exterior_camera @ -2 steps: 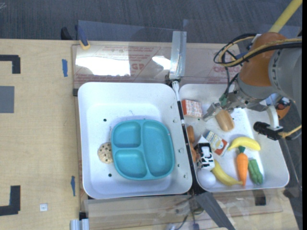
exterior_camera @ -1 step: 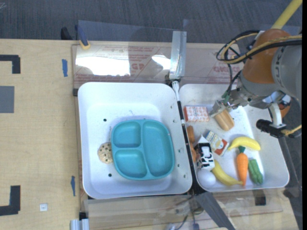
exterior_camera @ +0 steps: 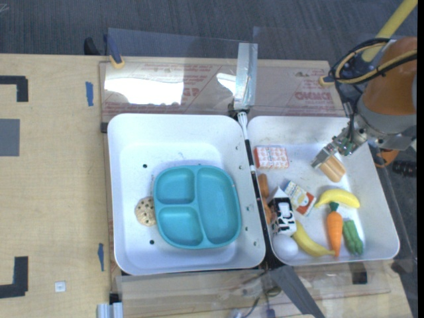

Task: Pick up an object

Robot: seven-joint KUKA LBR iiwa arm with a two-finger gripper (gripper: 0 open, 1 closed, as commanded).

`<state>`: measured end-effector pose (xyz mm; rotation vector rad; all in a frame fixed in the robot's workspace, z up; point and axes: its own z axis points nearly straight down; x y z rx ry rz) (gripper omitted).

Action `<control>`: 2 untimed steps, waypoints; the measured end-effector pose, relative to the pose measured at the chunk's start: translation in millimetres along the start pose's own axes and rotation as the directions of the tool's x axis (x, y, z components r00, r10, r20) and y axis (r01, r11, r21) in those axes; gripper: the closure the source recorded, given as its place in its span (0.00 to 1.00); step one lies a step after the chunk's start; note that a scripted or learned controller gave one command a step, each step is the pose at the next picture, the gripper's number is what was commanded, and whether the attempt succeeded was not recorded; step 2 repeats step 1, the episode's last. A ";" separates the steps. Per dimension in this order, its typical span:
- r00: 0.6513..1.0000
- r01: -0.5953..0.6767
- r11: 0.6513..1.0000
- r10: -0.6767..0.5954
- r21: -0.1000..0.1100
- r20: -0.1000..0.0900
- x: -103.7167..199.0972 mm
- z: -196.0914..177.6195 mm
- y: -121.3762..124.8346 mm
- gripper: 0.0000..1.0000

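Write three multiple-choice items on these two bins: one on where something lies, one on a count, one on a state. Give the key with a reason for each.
1. Where does the cookie lie?
A. In the left bin, beside the blue tray
B. On the blue tray
C. In the right bin

2. How many compartments has the blue tray?
A. Two
B. Three
C. Four

3. Where is the gripper?
A. Over the left bin
B. Over the right bin, beside a tan object
C. Outside both bins

Key: 1 A, the cookie sits at the tray's left edge; 2 B, two ridges split it in three; 3 B, it hangs at the right bin's upper part.
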<state>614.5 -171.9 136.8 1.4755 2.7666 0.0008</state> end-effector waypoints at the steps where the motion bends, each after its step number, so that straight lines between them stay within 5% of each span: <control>1: 0.914 -0.405 0.914 0.405 -0.004 -0.002 51.0 -72.9 60.3 1.00; 2: 0.914 -0.405 0.914 0.405 -0.004 -0.002 51.0 -72.9 60.3 1.00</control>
